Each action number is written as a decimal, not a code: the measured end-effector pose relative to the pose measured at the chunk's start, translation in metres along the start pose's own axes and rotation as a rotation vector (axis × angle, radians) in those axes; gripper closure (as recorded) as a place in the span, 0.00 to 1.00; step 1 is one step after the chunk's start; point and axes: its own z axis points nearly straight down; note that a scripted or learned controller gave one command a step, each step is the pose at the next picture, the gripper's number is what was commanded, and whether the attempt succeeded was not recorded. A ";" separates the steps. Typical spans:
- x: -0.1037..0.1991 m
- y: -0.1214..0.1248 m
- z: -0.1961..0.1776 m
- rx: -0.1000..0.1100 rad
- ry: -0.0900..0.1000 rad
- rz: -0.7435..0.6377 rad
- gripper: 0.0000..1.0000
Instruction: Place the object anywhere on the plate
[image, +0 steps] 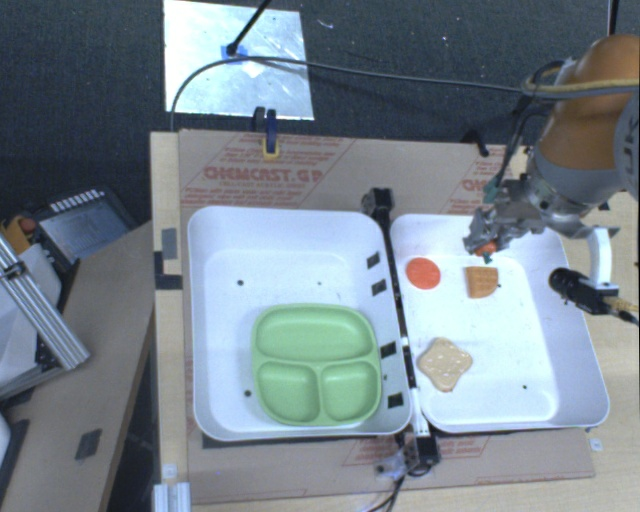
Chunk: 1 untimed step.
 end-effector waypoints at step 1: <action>0.062 0.014 0.005 0.000 0.001 -0.001 1.00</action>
